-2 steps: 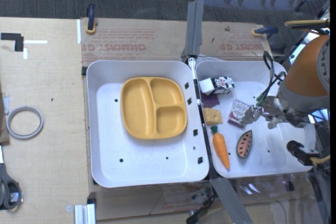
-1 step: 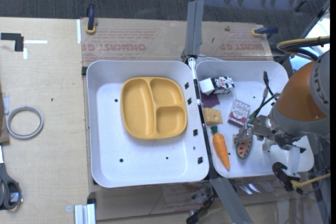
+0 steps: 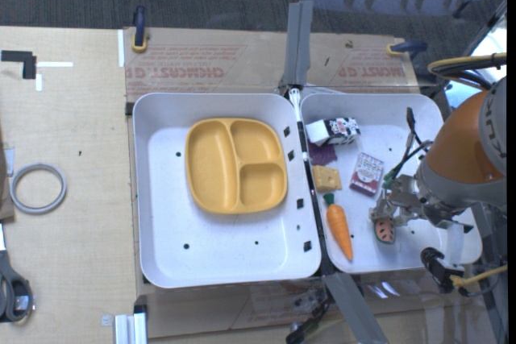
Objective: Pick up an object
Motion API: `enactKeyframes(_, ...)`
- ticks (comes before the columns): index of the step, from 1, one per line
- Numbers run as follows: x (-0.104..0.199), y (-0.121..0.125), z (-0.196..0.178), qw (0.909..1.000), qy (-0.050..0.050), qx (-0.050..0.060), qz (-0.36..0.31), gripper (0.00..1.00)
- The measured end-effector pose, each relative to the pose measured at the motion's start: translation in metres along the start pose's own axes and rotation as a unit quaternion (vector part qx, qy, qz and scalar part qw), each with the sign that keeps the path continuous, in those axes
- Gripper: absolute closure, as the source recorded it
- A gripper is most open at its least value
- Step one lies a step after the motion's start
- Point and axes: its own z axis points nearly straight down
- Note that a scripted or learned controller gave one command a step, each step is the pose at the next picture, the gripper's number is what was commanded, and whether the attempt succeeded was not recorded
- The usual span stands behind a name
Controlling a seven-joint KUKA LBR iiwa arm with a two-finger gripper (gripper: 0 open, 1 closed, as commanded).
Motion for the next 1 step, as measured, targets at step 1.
enactKeyframes(1,0.0321,0.0341,-0.1549,1.0000,-0.001,-0.002,-0.006,1.00)
